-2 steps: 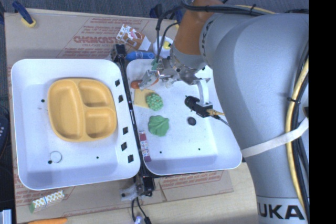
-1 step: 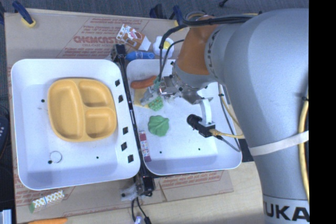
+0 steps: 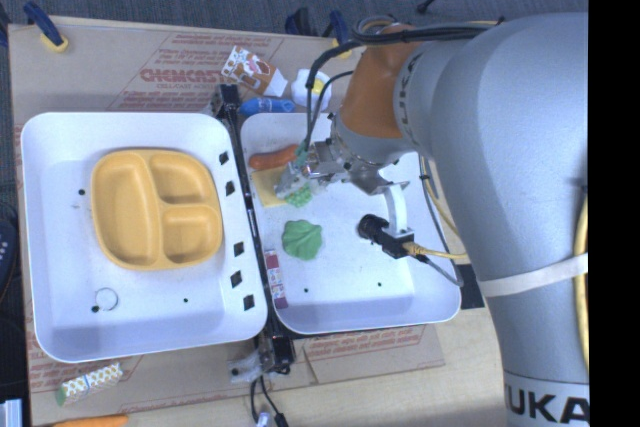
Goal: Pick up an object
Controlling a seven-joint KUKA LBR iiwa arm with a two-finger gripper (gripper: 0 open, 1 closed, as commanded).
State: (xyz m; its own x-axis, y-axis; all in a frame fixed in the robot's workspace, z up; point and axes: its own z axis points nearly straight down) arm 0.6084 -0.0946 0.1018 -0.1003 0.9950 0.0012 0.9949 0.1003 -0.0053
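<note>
My gripper (image 3: 298,177) hangs low over the upper left part of the right bin (image 3: 400,300). Directly under its tip lie a small green piece (image 3: 298,199) and a flat yellow piece (image 3: 264,186). An orange-red sausage-shaped toy (image 3: 272,158) lies just left of the gripper, near the bin's wall. Lower down, a green leafy toy (image 3: 301,239) rests on the bin floor, apart from the gripper. The wrist and arm hide the bin's upper right part.
A yellow divided plate (image 3: 155,207) sits in the left bin (image 3: 50,315). A blue object (image 3: 265,105) and a small printed packet (image 3: 246,67) lie behind the bins. A black fitting with a yellow cable (image 3: 380,233) hangs off the wrist over the right bin.
</note>
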